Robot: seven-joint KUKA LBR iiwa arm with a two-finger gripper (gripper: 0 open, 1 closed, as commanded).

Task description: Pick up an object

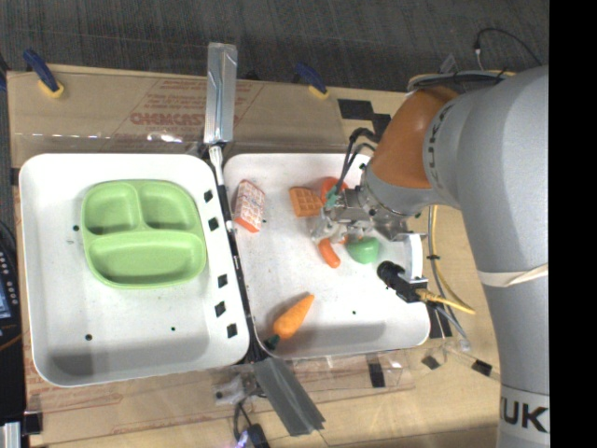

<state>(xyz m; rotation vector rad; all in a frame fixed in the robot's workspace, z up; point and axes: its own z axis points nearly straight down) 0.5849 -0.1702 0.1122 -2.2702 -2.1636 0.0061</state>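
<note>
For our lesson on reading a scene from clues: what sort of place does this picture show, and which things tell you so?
Probably a robotics lab test bench. A grey arm with an orange band reaches over two white bins; cardboard is clamped beneath with blue clamps; toy food such as a carrot lies in the right bin.

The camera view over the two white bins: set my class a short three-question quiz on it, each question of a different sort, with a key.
1. True or false: the green divided plate lies in the left bin.
2. Multiple choice: the carrot in the right bin lies near the bin's
A. far edge
B. near edge
C. right wall
3. Fill in: the pincer is over the ____ bin, close to a small green object.

Key
1. True.
2. B: it lies towards the near edge, by the divider between the bins.
3. Right. An orange waffle-like piece and a pink packet lie in that bin too.
</note>
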